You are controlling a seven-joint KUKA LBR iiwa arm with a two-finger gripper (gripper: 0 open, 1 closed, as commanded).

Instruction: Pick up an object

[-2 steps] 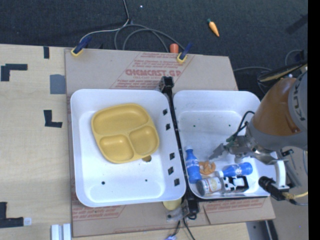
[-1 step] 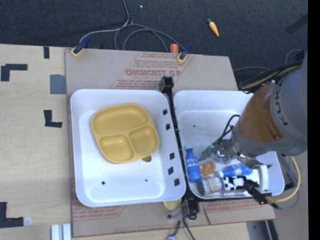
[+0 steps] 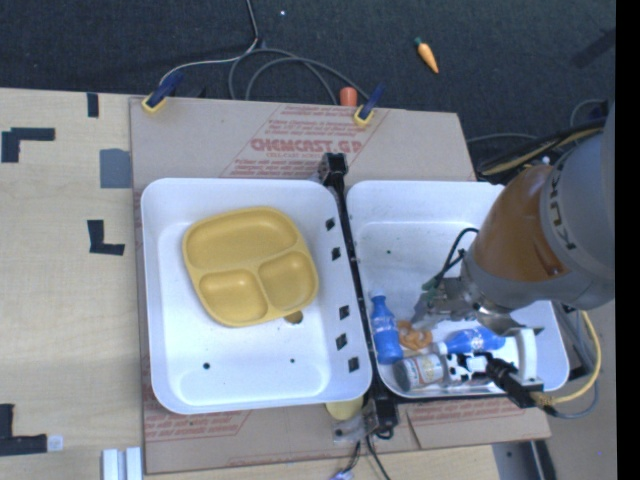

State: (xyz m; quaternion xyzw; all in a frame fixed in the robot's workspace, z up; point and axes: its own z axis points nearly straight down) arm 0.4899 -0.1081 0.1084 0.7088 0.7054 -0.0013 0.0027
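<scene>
I see the yellow plate [image 3: 250, 265] in the left bin [image 3: 165, 298]; right of it, the blue bottle [image 3: 383, 330] and clutter crowd the right bin's [image 3: 400, 203] near edge. Fingers' state: I can't tell.

1 fixed overhead camera, slanted down on both bins [image 3: 160, 268]

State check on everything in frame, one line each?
yellow divided plate: flat, right way up, in the left bin
blue bottle: lying down in the right bin
clear jar: on its side, by the near wall
gripper: low over the right bin's clutter
</scene>
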